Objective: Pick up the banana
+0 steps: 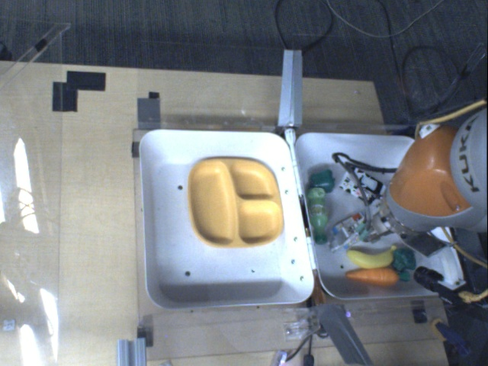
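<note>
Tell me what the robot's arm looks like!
The arm is chunky and rounded, with a big orange band and grey parts beside it. White letters "KU" show on the grey near the picture's edge. Thin black cables loop by its end effector, which looks small and metal with coloured wires on it.

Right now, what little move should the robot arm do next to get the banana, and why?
Probably slide the gripper a little toward the bench's near edge and lower it over the banana. The gripper hangs just beyond the banana in the right bin, among small clutter, not on the fruit. The carrot lies right against the banana, so the approach should be careful.
</note>
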